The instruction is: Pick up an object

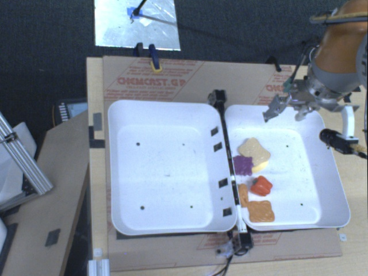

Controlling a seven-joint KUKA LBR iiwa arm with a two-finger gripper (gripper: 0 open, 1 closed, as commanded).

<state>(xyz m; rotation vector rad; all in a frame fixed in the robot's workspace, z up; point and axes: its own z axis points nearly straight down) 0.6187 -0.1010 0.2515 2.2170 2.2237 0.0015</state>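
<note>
Toys [256, 184] lay clustered at seven o'clock from the gripper [286, 111], whose fingers hung apart; a descent onto the isolated red piece [261, 186] looked cleanest.

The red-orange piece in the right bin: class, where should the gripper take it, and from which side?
Probably from straight above, across the red-orange piece's narrower width. It lies flat, apart from the purple piece, with an orange piece close below.

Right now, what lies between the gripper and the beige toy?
Only bare white floor of the right bin lies between the gripper and the beige toy, in the camera view.
</note>
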